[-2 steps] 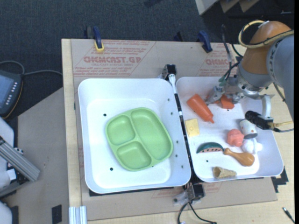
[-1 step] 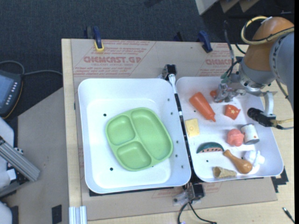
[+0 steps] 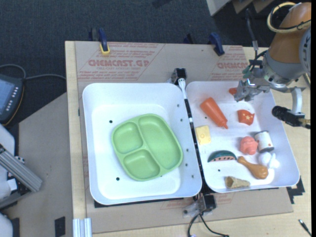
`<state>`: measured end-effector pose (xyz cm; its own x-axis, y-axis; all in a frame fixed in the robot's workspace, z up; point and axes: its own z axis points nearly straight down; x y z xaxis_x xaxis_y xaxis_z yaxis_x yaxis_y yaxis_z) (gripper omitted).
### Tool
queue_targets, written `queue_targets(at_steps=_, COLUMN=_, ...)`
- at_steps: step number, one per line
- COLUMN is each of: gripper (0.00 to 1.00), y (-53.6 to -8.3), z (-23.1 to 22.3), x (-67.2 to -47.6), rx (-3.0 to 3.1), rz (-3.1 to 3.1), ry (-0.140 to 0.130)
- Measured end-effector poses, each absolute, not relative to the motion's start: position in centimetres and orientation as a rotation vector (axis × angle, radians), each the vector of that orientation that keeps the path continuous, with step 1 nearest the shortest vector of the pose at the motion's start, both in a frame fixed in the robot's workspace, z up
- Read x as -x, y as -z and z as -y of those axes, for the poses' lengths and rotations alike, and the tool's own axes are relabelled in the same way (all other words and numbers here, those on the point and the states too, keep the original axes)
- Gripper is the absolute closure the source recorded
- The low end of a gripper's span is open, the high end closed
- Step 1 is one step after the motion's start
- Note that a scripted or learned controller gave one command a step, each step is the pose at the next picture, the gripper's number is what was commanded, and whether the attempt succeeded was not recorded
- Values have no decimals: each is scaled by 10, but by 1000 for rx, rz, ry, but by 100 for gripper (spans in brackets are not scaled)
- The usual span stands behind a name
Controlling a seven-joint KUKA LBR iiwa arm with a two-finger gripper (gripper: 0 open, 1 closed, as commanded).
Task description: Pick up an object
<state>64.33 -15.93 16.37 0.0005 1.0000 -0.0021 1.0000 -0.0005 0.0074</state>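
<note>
Two white bins (image 3: 94, 132) on a brown board (image 3: 148, 58), dark carpet (image 3: 74, 9) beyond, fingers (image 3: 242, 94) state unclear.

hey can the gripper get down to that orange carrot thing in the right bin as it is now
Probably yes. The gripper hangs over the right bin's far end, and the orange carrot lies just beside it on bare bin floor, nothing on top. The yellow block and red piece sit apart from it.

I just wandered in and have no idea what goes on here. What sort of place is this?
Probably a robotics lab test bench: a robot arm reaches over two white bins, toy food such as a carrot lies in one, and clamps pin the board down.
</note>
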Motion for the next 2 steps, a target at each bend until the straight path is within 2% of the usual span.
queue_targets(at_steps=1, gripper=100, y=-208, z=157, x=-642, rx=-2216, rz=-2218, ry=-6)
queue_targets(at_steps=2, gripper=100, y=-227, z=157, x=-643, rx=-2217, rz=-2219, ry=-4)
